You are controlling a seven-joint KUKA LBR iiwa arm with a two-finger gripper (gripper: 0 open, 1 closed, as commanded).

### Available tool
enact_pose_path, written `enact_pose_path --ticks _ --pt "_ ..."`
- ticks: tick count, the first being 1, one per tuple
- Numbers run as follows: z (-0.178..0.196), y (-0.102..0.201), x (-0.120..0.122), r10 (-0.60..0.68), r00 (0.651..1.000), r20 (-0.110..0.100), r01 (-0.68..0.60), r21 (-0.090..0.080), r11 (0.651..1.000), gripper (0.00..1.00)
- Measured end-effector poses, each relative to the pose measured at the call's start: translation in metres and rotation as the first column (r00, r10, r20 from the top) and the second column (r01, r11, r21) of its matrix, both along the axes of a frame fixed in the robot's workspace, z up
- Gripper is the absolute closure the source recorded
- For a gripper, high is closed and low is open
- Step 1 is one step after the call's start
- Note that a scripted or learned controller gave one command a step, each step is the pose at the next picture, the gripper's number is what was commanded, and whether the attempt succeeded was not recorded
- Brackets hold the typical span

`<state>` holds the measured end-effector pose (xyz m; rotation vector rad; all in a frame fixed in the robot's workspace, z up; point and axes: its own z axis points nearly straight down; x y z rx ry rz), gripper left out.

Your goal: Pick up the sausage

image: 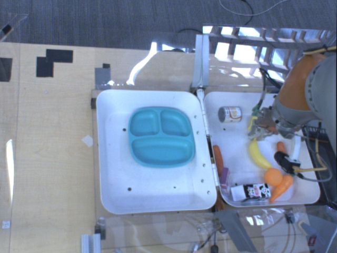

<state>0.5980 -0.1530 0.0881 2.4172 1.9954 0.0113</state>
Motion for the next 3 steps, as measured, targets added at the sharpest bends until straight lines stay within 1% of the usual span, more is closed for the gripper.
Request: enact_pose_path --ticks 1,2,3 --pt "0.0 -0.001 0.0 -0.001 1.0 0.0 0.001 0.0 1.0 0.0" --pt "0.003 -0.029 -0.059 0.024 1.0 -0.007 -0.024 0.012 1.0 0.0" --pt "0.115 -0.047 -0.106 0.064 0.998 -0.003 -0.064 -0.002 0.998 0.0"
